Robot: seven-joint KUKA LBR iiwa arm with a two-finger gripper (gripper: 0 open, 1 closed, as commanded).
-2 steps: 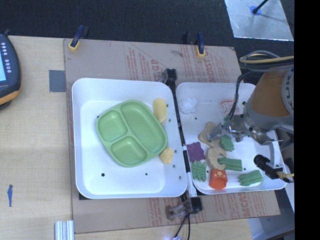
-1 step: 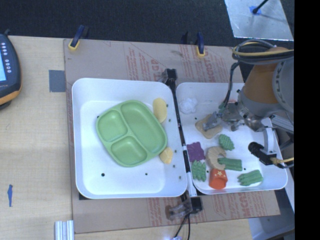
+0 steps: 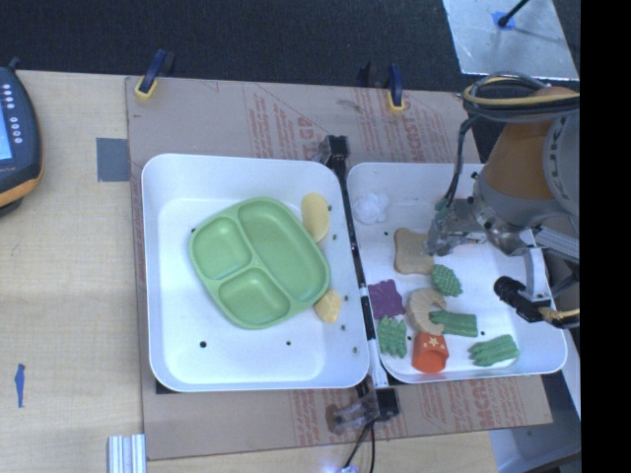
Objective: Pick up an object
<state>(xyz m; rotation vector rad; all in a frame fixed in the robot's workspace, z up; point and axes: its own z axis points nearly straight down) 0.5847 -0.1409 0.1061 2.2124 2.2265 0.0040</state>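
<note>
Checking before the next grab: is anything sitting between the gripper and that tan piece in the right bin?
Nothing visible: the gripper hangs just right of the tan piece, with bare bin floor between them.

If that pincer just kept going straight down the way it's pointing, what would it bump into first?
Probably the tan, bread-like piece just below-left of the pincer, or the bare floor of the right bin beside it; depth is hard to judge from this view.

Robotics lab, clamped cardboard (image 3: 296, 116) bench, teach pendant (image 3: 15, 136), white bins (image 3: 163, 264)

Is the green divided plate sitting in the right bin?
No, the green divided plate lies in the left bin, with two yellow pieces at its edge.
</note>
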